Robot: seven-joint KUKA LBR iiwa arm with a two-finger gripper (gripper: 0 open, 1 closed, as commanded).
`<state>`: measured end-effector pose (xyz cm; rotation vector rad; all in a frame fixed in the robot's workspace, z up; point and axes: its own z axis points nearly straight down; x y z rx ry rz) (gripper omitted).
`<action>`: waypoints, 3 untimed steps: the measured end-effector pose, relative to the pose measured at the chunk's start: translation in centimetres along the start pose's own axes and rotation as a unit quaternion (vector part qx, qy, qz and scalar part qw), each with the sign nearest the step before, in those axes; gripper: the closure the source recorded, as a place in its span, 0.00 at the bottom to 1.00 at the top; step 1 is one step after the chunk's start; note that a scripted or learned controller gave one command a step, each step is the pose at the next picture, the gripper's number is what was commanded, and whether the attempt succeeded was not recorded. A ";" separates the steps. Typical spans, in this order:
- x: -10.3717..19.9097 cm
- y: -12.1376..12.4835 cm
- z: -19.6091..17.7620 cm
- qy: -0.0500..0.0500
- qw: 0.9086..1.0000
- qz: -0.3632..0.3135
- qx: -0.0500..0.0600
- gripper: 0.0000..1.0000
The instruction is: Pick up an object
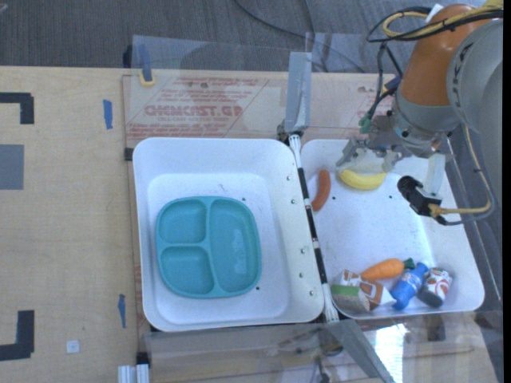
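Note:
A yellow banana [361,180] lies at the back of the right bin [375,230]. My gripper [369,159] hangs just above it, open, with one finger over each end of the banana and nothing held between them. A reddish sausage [321,190] lies to the banana's left, by the wall between the bins. In the right bin's front corner are an orange carrot [383,269], a blue bottle [409,286], a red and white can [437,282] and a small carton [358,290], packed close together.
The left bin [152,166] holds a teal divided plate [207,246]. A black cable fitting [419,196] hangs from the arm over the right bin's right side. A clear panel and a grey post [297,94] stand behind the bins.

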<state>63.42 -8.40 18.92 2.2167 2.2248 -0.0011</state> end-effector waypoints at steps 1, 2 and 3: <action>-2.2 3.4 10.2 -0.001 0.999 -0.036 -0.003 0.00; -1.8 3.6 9.0 -0.001 0.999 -0.039 -0.004 1.00; 6.1 3.4 0.3 0.000 0.999 -0.036 -0.002 1.00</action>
